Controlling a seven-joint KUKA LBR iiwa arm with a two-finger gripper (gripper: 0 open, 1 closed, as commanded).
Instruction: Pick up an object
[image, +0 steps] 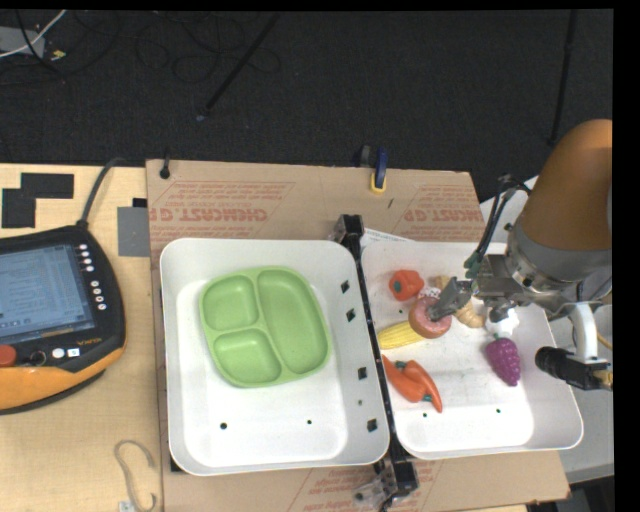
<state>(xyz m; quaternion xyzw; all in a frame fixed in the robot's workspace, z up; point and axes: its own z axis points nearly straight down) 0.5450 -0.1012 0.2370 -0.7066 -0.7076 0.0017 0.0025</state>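
Arm enters from the right of frame; gripper (447, 300) sits low in the right bin (540, 425), its dark fingers directly at a pink doughnut-shaped toy (431, 318) just right of frame centre. Whether the fingers are spread or closed I cannot tell, since they merge with the toy, so no grasp is confirmed. The candidate objects are crowded: a yellow corn cob (400, 335) touches the pink ring on its left, a small red tomato-like toy (405, 284) lies just above, a pale lump (470, 316) sits close on the right under the wrist. An orange-red pepper (413, 381) lies lower, and purple grapes (504, 360) lie apart at lower right. The left bin (190, 420) holds a green divided tray (265, 327). Risks, as I judge them: a finger may land on the corn or the pale lump instead of straddling the ring and shove the cluster aside; the round ring may squirt out on closing; or two items could get pinched together and one drop on the lift.
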